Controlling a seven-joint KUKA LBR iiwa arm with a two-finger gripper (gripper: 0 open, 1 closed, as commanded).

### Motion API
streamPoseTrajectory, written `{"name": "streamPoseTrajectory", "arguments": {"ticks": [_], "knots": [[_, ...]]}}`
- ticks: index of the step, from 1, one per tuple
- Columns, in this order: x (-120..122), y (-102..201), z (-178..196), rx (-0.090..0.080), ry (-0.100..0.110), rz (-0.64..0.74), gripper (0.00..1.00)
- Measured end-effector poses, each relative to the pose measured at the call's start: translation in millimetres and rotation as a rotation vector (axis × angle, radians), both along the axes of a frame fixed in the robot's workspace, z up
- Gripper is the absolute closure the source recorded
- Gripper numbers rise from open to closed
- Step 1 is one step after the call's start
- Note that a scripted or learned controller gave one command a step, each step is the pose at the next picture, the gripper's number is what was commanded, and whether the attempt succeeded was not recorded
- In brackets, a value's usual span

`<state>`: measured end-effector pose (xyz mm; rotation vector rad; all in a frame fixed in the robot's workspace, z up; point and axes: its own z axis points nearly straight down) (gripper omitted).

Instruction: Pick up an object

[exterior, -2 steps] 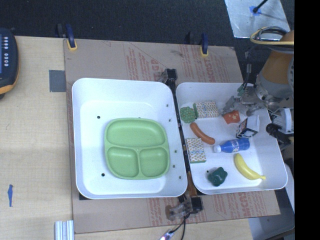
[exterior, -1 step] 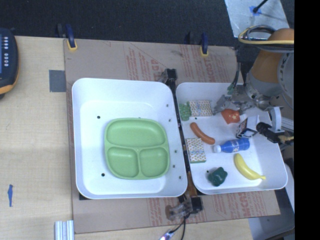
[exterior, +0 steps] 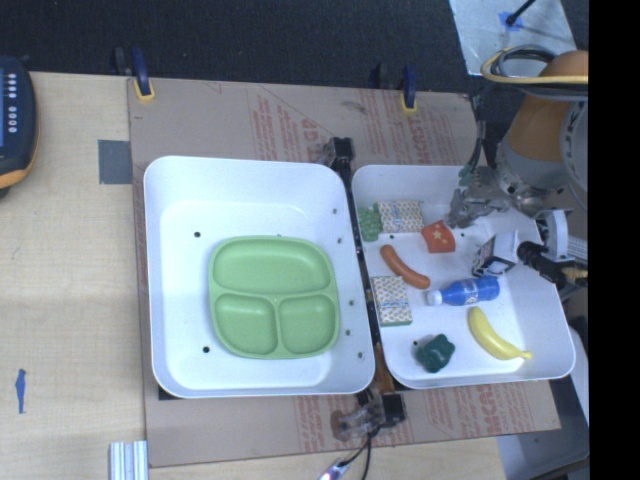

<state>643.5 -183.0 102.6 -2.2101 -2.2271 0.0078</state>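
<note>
Objects are scattered in the right bin: an orange block, sausage, bottle and banana. The tool is poised just beside the block, nothing seen held; its spread cannot be told.
</note>
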Motion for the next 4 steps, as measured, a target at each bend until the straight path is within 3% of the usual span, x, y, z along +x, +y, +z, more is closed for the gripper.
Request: {"name": "streamPoseTrajectory", "arguments": {"ticks": [1, 2, 3, 4], "knots": [[-0.7, -4.8, -10.5, 0.0, -0.002, -0.003, 1.0], [-59.9, 28.5, 5.8, 0.0, -0.003, -0.004, 1.0], [-60.0, 28.2, 5.8, 0.0, -0.003, -0.004, 0.0], [-14.3, 68.6, -10.8, 0.001, -0.002, -0.002, 0.0]]}}
